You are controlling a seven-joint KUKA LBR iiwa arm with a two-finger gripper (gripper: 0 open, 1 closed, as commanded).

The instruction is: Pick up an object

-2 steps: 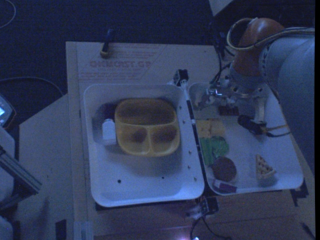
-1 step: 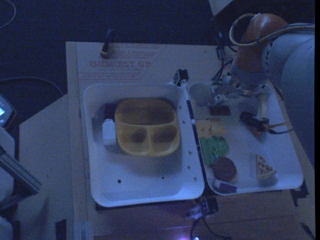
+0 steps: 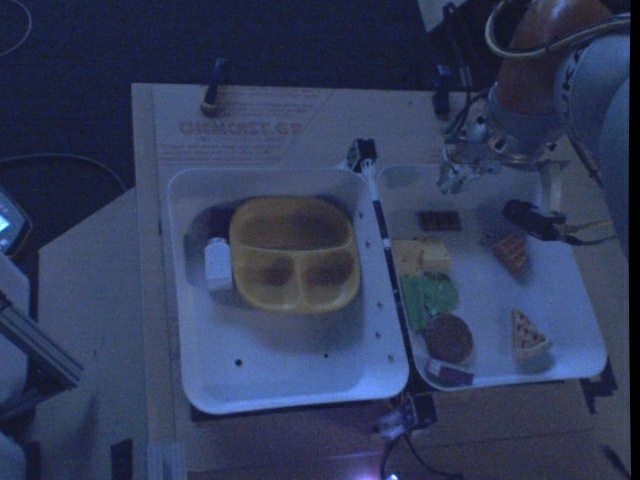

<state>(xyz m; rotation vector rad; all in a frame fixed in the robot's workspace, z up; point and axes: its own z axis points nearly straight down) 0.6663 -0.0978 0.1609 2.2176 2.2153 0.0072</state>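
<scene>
Right bin (image 3: 585, 318) holding toy food: dark brown square (image 3: 439, 221) lying flat at far edge; waffle piece (image 3: 511, 252); yellow block (image 3: 421, 257); green leaf (image 3: 430, 296); round brown patty (image 3: 450, 337); pizza wedge (image 3: 527, 334) sitting near right.

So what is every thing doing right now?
gripper: up over the right bin's far edge, holding nothing I can see
yellow plate: flat in the left bin
white bottle: beside the plate, touching it
brown round cookie: lying in the right bin
pizza slice: lying flat
</scene>
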